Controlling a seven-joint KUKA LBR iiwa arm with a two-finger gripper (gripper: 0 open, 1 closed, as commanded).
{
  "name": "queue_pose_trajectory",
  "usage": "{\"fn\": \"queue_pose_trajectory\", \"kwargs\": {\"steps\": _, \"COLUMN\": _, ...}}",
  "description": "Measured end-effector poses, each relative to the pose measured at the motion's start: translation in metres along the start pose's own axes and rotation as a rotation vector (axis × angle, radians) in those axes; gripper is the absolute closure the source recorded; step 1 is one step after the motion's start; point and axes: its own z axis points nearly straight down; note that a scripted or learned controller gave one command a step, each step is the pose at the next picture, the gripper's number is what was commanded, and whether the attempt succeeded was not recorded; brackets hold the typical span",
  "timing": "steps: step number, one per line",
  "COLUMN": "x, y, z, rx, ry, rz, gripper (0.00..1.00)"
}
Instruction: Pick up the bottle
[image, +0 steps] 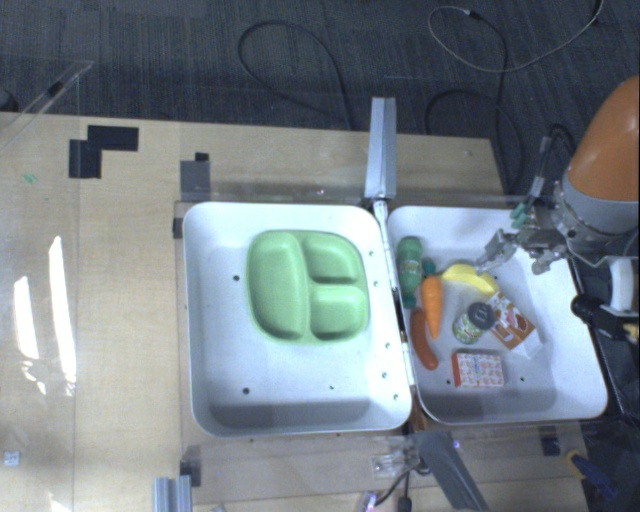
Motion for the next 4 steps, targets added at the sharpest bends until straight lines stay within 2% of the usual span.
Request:
{"fn": "queue_pose_trajectory", "kwargs": {"steps": 1, "x": 0.037, "y": 0.037, "z": 0.124, "rx": -0.008, "ry": -0.004, "rz": 0.071, "gripper": 0.0}}
{"fn": "queue_pose_trajectory", "kwargs": {"steps": 2, "x": 0.036, "y": 0.092, "z": 0.135, "rx": 0.015, "ry": 0.0, "rz": 0.058, "gripper": 0.0}}
{"fn": "queue_pose_trajectory", "kwargs": {"steps": 3, "x": 0.041, "y": 0.092, "z": 0.136, "rx": 0.011, "ry": -0.005, "rz": 0.085, "gripper": 0.0}}
{"fn": "queue_pose_trajectory", "kwargs": {"steps": 4, "x": 0.04, "y": 0.093, "z": 0.136, "rx": 0.01, "ry": -0.001, "rz": 0.107, "gripper": 0.0}}
